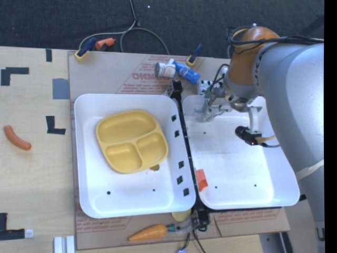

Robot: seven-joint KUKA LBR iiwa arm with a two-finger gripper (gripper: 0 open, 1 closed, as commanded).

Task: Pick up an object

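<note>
Gripper [209, 107] of mine hangs low at the eleven o'clock corner of the right shallow white plastic bin [263, 191]; its grip I cannot tell. At nine o'clock, well apart, a yellow three-compartment plastic plate [131, 140] lies flat in the left white bin [89, 194].

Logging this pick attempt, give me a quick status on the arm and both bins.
Gripper low at the right bin's far left corner, nothing seen in it. Yellow divided plate sits in the left bin. Nothing blocking.
</note>
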